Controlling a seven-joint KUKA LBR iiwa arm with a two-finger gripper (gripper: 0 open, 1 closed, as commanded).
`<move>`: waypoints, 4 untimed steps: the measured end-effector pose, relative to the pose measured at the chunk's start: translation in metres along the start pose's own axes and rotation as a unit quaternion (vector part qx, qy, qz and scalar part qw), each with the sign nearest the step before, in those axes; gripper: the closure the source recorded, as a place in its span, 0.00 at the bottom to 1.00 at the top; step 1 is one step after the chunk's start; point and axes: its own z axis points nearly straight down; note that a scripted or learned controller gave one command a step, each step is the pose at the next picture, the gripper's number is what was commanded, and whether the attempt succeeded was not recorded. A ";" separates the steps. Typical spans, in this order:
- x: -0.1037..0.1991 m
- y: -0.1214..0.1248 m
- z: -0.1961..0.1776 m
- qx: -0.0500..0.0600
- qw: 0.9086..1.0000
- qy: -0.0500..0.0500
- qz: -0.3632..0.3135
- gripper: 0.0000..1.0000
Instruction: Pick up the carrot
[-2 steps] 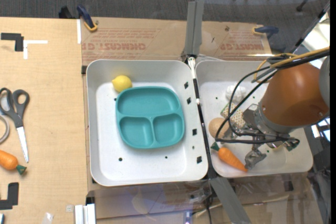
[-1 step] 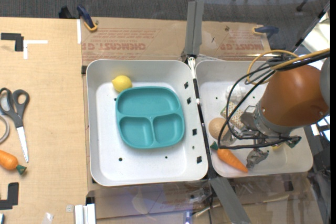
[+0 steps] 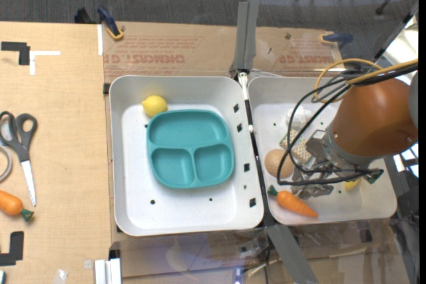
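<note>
An orange carrot (image 3: 297, 204) with a green stem end lies in the right bin (image 3: 346, 213), near its front left corner. It points toward the front right. My gripper (image 3: 314, 189) hangs low over this bin, just above and right of the carrot's thick end. The arm's orange band (image 3: 369, 120) and its cables hide most of the gripper. I see nothing held in it. A second carrot (image 3: 10, 203) lies on the wooden bench at the far left.
A tan egg-shaped object (image 3: 275, 163) sits just behind the carrot, beside a netted item (image 3: 301, 143) and a small yellow piece (image 3: 352, 185). The left bin (image 3: 126, 203) holds a teal divided plate (image 3: 191, 147) and a yellow lemon (image 3: 154, 104). Scissors (image 3: 21, 146) lie on the bench.
</note>
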 end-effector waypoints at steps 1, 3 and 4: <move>0.000 0.000 0.000 0.000 1.000 0.000 0.000 0.00; 0.003 0.001 0.000 0.000 1.000 0.000 -0.001 1.00; 0.003 0.000 0.000 0.000 1.000 0.000 -0.001 0.00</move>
